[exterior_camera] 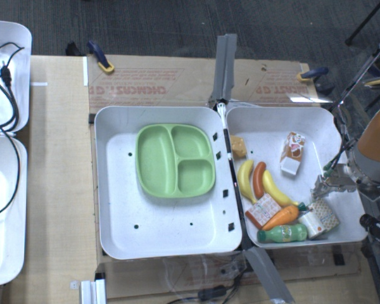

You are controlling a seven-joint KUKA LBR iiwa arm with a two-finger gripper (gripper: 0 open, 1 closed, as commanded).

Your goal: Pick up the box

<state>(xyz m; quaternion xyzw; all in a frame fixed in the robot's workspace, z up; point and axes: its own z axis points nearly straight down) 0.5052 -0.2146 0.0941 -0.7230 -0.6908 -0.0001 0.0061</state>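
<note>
The tool hung low over the right bin, near its right wall; I could not tell how it was set. The box lay well apart from it in that bin's upper part. A green plate sat in the left bin.

Both bins are white; the divided plate is pale green. Two bananas are yellow, the sausage red-orange, the carrot orange, the bottle green, the box white with orange-red print
</note>
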